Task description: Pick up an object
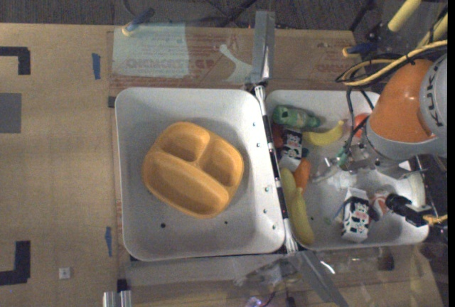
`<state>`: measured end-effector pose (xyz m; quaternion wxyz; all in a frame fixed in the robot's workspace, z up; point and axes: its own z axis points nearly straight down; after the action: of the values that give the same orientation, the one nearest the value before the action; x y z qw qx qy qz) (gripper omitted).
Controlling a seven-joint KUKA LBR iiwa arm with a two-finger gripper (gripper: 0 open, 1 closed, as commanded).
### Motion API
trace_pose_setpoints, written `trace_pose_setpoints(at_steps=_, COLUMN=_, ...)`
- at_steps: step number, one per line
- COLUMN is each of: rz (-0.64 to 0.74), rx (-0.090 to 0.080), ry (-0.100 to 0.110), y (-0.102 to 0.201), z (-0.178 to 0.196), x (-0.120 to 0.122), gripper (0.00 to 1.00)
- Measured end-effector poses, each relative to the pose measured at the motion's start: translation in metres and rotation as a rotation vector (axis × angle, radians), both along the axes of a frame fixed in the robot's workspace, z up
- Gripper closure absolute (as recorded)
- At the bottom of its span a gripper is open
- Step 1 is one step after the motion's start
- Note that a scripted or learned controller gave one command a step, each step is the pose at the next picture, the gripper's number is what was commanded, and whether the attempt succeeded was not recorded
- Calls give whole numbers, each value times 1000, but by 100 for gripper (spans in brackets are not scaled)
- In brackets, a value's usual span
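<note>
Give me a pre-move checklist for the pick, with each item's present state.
1. Objects available in the right-hand shallow white bin: ok; a yellow plastic banana, an orange plastic carrot and a small black-and-white milk carton lie there.
2. Arm placed over that bin: ok; the grey arm with the orange band hangs above its right half.
3. Pincer state: cannot tell; the arm hides it.
4. Something already held: cannot tell.
5. Target free of neighbours: not ok for the banana, which touches the carrot and lies against the bin wall; ok for the milk carton.
6. Left-hand shallow white bin: ok; it holds an orange divided plastic tray, away from the arm.
</note>
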<state>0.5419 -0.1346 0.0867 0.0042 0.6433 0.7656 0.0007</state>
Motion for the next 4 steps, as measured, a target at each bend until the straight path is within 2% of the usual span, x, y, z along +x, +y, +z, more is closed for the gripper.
trace_pose_setpoints(at_steps=1, rz=-3, rx=0, ry=-9, y=-1, z=12, x=2, gripper=100)
trace_pose_setpoints(at_steps=2, rz=-5, rx=5, ry=6, y=116, z=135, x=9, gripper=100)
trace_pose_setpoints(at_steps=3, rz=-3, rx=3, ry=3, y=116, z=145, x=10, gripper=100)
trace_pose_setpoints(at_steps=4, rz=336, rx=4, ry=10, y=85, z=131, x=-4, gripper=100)
